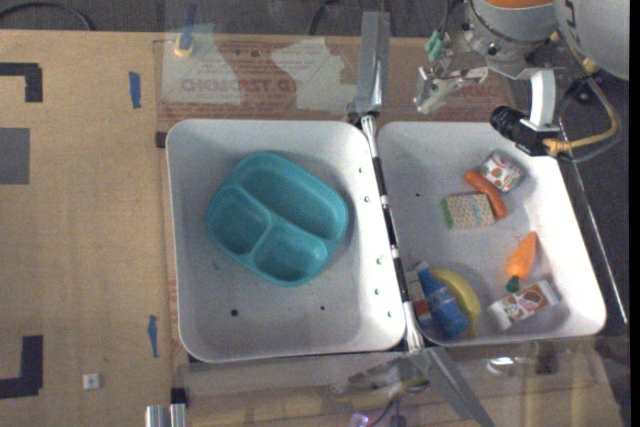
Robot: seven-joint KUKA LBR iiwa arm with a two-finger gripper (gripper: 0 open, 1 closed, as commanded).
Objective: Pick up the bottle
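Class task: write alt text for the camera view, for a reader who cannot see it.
The arm's pincer hangs above the far edge of the right bin, which holds a blue bottle, a yellow piece, a carrot, two small cartons and other toy food. The left bin holds a teal divided plate.

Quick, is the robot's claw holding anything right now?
Gripper: above the right bin's far edge, holding nothing; open or shut cannot be told. The blue bottle lies in that bin.

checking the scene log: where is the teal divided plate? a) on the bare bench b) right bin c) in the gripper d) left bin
d: the teal divided plate lies flat in the left bin, apart from the small items in the right bin.
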